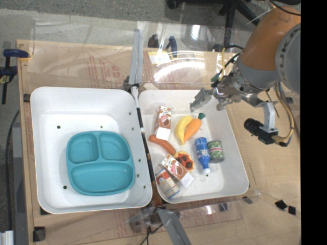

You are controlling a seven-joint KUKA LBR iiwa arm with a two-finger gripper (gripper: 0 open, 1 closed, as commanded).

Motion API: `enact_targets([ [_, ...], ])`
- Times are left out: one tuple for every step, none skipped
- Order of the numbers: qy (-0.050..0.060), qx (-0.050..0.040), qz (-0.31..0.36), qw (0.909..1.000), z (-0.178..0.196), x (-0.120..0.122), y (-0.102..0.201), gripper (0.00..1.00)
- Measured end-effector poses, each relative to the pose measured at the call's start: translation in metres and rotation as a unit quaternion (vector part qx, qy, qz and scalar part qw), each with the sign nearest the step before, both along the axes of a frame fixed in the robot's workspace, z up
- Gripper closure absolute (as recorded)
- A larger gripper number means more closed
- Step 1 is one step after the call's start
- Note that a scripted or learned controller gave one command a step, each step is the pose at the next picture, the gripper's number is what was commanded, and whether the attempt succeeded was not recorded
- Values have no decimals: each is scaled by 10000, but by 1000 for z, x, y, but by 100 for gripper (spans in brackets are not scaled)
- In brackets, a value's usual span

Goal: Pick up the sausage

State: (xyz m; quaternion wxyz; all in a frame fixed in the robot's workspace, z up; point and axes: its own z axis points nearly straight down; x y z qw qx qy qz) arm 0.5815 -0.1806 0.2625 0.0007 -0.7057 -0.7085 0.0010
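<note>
Surface (76,65): pale wood-toned board under clear plastic sheeting, carrying 2 shallow white bins side by side.

Left bin (46,106): holds 1 teal divided plate (100,163) with 3 compartments, smooth and rounded.

Right bin (232,157): holds the sausage (162,145), a slim orange-red cylinder with rounded ends, lying flat at the bin's left side. Its long axis runs diagonally, one end toward the upper left, the other toward the lower right.

Around the sausage: a printed carton (163,121) touching above; small cartons (172,171) just beside its lower end; a yellow banana (181,128) and an orange carrot (192,128) to the right; a blue bottle (202,154) and a green can (215,151) farther right. Nothing lies over the sausage.

Gripper (200,101): grey, hanging above the bin's upper right, well apart from the sausage; whether the gripper is released or clenched cannot be told.
</note>
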Motion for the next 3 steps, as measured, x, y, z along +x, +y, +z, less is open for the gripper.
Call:
enact_targets([
  [-106,-15,-1883,9821,-166,-54,18,0],
  [-114,-23,-769,9970,-166,-38,56,0],
  [-14,3,1306,9914,-174,-43,65,0],
])
